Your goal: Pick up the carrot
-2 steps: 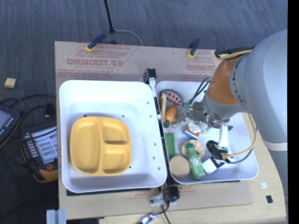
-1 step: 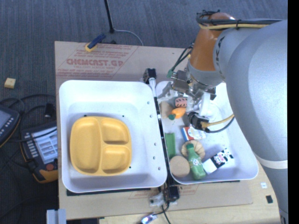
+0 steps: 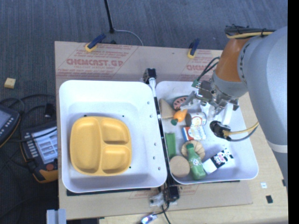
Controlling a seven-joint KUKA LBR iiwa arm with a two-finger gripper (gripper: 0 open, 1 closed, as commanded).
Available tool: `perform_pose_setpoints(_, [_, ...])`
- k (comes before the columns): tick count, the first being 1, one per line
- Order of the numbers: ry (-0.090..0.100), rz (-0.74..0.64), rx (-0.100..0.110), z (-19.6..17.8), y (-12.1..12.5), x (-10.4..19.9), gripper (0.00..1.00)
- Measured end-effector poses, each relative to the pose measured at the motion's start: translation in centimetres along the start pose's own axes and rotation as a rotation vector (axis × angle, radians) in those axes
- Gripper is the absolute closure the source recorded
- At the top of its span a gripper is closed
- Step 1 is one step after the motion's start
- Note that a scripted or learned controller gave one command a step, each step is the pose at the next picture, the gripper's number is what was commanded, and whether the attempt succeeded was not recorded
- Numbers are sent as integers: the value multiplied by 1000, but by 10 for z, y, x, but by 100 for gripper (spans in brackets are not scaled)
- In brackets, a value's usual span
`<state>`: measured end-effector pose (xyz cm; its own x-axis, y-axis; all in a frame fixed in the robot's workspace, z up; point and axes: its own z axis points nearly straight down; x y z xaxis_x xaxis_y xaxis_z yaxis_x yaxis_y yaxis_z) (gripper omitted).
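Orange carrot (image 3: 180, 115) lies near your right bin's (image 3: 247, 164) left wall; gripper (image 3: 202, 98) at its two o'clock, jaw state indiscernible.

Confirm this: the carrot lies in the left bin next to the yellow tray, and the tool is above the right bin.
Wrong bin. The camera view shows the carrot in the right bin, among the other items; the yellow tray is alone in the left bin. The tool is above the right bin.

- The arm (image 3: 273, 73) is a thick, smooth grey tube.
- An orange band (image 3: 230, 65) circles it above the wrist.
- The gripper (image 3: 208, 102) is bare grey metal.
- Black and yellow cables (image 3: 236, 132) loop beside it.
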<state>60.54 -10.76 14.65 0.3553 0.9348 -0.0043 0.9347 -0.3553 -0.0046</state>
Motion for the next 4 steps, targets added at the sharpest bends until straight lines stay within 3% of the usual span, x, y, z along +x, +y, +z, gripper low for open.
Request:
perform_pose_setpoints(1, [0, -35, -22, 23, 2, 5, 0])
perform_pose_setpoints(3, [-1, -47, -27, 27, 1, 4, 0])
perform_pose_setpoints(4, [2, 19, -29, 28, 0, 4, 0])
